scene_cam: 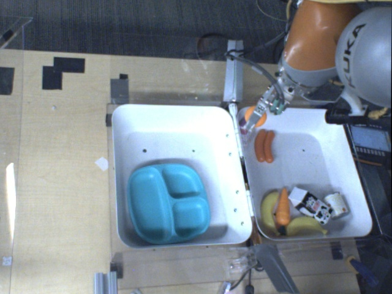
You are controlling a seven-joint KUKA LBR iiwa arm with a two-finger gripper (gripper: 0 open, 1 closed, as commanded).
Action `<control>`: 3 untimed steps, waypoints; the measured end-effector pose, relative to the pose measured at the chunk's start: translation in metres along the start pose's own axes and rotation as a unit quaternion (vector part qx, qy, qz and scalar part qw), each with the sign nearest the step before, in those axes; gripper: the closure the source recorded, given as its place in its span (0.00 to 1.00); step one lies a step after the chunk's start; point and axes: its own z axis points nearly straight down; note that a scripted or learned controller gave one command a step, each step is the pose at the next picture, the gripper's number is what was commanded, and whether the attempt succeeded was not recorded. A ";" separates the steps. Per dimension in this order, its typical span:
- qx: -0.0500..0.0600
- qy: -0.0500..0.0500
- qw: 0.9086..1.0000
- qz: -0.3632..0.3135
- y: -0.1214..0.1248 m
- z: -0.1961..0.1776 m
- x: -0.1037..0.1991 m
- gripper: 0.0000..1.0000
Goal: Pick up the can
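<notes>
While the jaws hung at the right bin's (321,158) far-left corner, their state unclear, the can (312,206) lay well apart, near-right.

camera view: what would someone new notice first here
Probably the big turquoise divided tray lying in the left bin, the brightest thing in sight. Next, the grey and orange arm leaning in from the upper right, its gripper low over the far left corner of the right bin. That bin's near edge holds a cluster: bananas, a carrot and small white items.
</notes>
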 end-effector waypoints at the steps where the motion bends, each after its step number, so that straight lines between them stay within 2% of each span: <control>1: -0.001 -0.003 0.991 -0.135 -0.022 -0.099 -0.001 1.00; 2: -0.001 -0.002 0.924 -0.383 -0.013 -0.064 0.042 1.00; 3: -0.001 -0.003 0.787 -0.617 -0.008 -0.098 0.033 1.00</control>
